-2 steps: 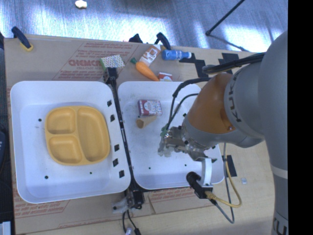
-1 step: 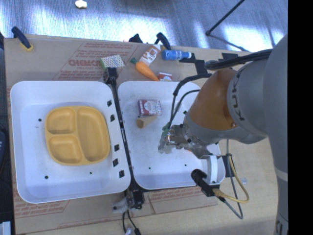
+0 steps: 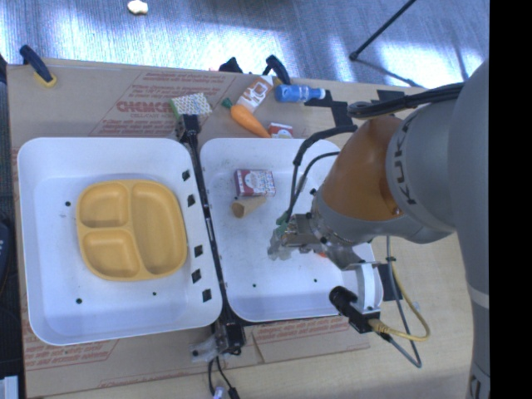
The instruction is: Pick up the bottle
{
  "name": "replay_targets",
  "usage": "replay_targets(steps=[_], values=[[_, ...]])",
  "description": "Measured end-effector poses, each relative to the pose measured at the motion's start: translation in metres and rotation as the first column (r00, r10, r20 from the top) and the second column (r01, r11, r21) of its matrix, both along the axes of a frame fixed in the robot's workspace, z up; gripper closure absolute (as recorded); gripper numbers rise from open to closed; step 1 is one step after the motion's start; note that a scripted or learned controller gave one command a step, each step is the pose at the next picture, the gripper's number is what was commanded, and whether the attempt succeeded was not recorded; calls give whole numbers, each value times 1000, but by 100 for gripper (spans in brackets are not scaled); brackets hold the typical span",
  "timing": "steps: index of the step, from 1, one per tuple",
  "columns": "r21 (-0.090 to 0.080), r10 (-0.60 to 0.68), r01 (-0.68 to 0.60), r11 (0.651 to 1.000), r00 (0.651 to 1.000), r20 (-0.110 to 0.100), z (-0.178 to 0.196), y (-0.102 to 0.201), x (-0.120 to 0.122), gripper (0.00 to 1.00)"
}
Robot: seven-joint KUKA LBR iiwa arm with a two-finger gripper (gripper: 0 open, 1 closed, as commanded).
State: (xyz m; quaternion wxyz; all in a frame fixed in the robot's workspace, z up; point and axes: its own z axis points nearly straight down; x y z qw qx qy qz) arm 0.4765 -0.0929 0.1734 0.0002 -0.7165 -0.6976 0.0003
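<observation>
Yellow divided plate (image 3: 131,227), white bins (image 3: 50,181), blue bottle (image 3: 298,94), orange carrot (image 3: 248,120).

1. The bottle (image 3: 297,94) is showing as a small blue one with a pale, whitish cap end pointing toward the right of the view.
2. It is lying on its side, its long axis running roughly left to right, tilted only slightly.
3. It is resting on the table, outside both bins, just beyond the far rim of the right-hand bin.
4. It is sitting just beside a white and orange carton on its left, with an orange carrot-shaped toy near its lower left.
5. Nothing is gripping it or lifting it; it is lying free.
</observation>
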Motion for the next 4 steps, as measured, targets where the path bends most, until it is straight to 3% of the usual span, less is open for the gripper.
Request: replay_targets(steps=[1, 2, 3, 4], values=[[1, 45, -45, 999, 999, -2, 18, 68, 0, 100], [3, 217, -217, 976, 976, -5, 18, 35, -1, 100], [4, 346, -346, 938, 938, -4, 18, 47, 0, 100], [1, 276, -276, 961, 961, -1, 30, 71, 0, 100]])
